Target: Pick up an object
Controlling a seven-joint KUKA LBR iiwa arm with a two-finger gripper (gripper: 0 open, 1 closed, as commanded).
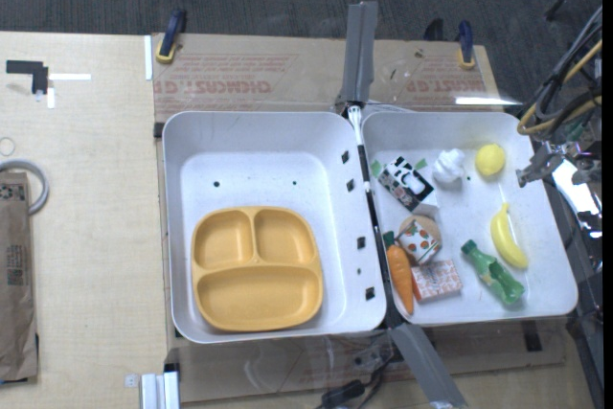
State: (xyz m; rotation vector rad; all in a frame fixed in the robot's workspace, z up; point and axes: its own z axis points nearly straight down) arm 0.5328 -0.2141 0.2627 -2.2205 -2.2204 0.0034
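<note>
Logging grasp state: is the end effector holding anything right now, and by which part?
Nothing is held. The end effector sits at the right bin's right edge; the banana and lemon lie untouched.

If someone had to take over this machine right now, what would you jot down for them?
End effector: at the right bin's right edge, nothing seen in it; open or shut unclear.
Right bin holds: lemon, banana, green bottle, carrot, red box, round tub, black-and-white packet, white lump.
Left bin: yellow tray.
Done: nothing picked yet.
Left: grasp and lift one object; the banana and lemon lie nearest.
</note>
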